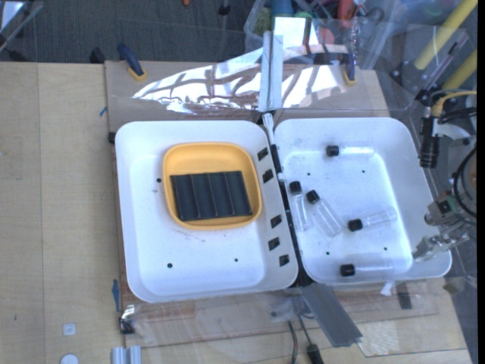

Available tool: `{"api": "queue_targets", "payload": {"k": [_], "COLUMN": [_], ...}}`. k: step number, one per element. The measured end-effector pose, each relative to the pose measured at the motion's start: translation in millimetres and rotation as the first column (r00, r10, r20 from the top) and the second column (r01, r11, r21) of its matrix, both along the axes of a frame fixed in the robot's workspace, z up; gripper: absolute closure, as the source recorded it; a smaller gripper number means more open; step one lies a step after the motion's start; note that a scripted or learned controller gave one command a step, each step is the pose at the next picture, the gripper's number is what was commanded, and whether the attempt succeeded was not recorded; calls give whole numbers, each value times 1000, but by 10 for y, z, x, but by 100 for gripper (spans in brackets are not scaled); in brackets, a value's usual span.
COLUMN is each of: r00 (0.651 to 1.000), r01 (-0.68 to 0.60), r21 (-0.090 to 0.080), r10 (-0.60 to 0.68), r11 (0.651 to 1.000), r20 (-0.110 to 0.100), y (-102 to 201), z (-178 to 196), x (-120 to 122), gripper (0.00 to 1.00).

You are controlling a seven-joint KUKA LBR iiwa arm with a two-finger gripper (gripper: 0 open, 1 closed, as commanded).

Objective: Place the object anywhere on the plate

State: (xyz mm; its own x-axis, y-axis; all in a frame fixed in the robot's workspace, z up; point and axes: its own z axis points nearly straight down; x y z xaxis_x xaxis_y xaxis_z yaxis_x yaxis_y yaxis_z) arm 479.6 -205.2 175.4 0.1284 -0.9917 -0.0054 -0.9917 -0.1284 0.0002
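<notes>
Five clear vials with black caps lie scattered in the right bin [394, 139], and you're at the very start: nothing is picked yet. Your tool [438, 237] sits at that bin's outer edge, and I cannot tell whether it is released or clenched. Nearest to it are the vial [371, 221] just inboard and another vial [367, 267] by the front rim. Beyond them, in the far bin, waits the yellow plate [182, 160]. Next move, I'd say: settle over one vial.
</notes>
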Motion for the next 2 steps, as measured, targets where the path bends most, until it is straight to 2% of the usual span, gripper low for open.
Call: {"api": "queue_targets", "payload": {"k": [1, 2], "r00": [973, 909], "r01": [-231, -418], "r21": [0, 0], "r10": [231, 418], "r11": [973, 909], "r20": [3, 4], "y": [-57, -44], "z": [61, 289], "x": [0, 2], "gripper": [100, 100]}}
